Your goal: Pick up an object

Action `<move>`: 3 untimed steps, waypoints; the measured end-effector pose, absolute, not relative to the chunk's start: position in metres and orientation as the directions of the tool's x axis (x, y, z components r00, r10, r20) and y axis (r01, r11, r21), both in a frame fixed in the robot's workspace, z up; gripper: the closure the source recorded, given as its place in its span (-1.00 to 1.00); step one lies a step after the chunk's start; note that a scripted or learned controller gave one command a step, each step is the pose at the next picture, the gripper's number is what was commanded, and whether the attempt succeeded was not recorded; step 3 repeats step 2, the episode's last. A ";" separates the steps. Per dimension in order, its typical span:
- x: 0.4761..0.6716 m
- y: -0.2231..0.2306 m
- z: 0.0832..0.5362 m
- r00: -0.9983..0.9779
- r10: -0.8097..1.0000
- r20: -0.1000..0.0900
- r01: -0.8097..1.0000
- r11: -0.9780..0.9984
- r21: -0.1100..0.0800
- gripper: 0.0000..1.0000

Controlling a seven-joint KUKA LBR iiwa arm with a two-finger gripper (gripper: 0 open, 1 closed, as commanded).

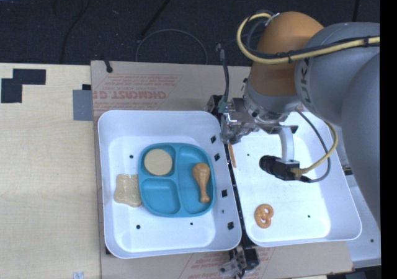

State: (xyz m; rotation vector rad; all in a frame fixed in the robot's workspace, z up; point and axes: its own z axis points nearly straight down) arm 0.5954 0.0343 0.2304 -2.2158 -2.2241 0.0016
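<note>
Pale wood bench (43, 166) carries two white bins. Over the right bin (322, 222), near its inner wall, the gripper (231, 130) hangs; I cannot tell its state. Well below it in that bin lies a pretzel (263, 216). Beyond the wall, the left bin (118, 129) holds a blue tray (164, 200) with a round cookie (157, 161) and drumstick (202, 180); a cracker (127, 190) touches the tray's outer edge.

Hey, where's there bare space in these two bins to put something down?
Right bin: open floor around the pretzel, below the gripper. Left bin: a bare strip in front of the blue tray, which crowds the middle with the cracker beside it.
</note>
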 end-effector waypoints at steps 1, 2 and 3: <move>0.606 0.084 0.218 -0.004 1.000 0.001 1.000 0.004 -0.003 1.00; 0.605 0.082 0.219 -0.002 1.000 -0.001 1.000 0.002 -0.004 -1.00; 0.605 0.082 0.219 -0.002 1.000 -0.001 1.000 0.002 -0.004 -1.00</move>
